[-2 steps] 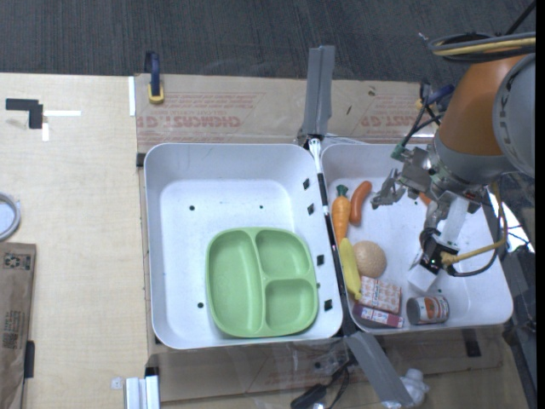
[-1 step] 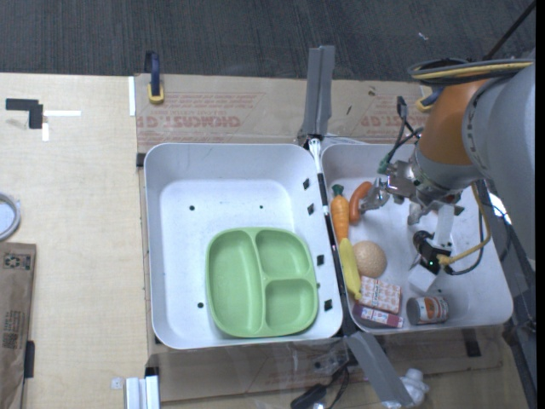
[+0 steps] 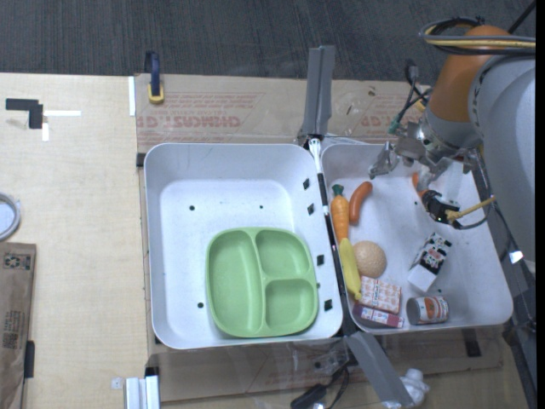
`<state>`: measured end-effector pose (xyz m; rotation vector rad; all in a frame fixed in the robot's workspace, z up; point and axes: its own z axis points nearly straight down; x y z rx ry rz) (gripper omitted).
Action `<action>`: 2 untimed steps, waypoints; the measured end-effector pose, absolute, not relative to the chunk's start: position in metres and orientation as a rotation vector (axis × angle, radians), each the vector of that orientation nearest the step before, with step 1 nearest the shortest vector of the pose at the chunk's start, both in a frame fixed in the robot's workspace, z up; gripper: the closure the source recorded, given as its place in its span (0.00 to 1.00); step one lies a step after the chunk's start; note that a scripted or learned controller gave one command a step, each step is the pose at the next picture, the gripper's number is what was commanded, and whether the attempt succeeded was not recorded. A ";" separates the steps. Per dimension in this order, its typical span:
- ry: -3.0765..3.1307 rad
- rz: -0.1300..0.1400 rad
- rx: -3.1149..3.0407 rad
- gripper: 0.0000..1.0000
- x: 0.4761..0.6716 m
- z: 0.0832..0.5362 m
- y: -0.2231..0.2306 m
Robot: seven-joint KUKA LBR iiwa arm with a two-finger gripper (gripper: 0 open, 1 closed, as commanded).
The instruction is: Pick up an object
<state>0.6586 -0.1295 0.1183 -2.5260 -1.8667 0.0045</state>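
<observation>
Cardboard sheet (image 3: 255,109): red print, mirrored, perhaps "CHEMICAL GUYS"; other labels illegible.

Two white bins on counter (image 3: 68,186). Left bin (image 3: 170,177) holds green divided plate (image 3: 261,281). Right bin (image 3: 477,254) holds carrot (image 3: 340,212), sausage (image 3: 359,201), banana (image 3: 349,267), brown egg-like ball (image 3: 370,258), snack box (image 3: 379,300), can (image 3: 427,309), small carton (image 3: 431,259). Gripper (image 3: 407,158) sits over right bin's back edge.
</observation>
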 end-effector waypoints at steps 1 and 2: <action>-1.764 0.005 -2.598 0.00 0.658 0.120 -0.195; -1.817 -0.007 -2.555 0.00 0.659 0.091 -0.200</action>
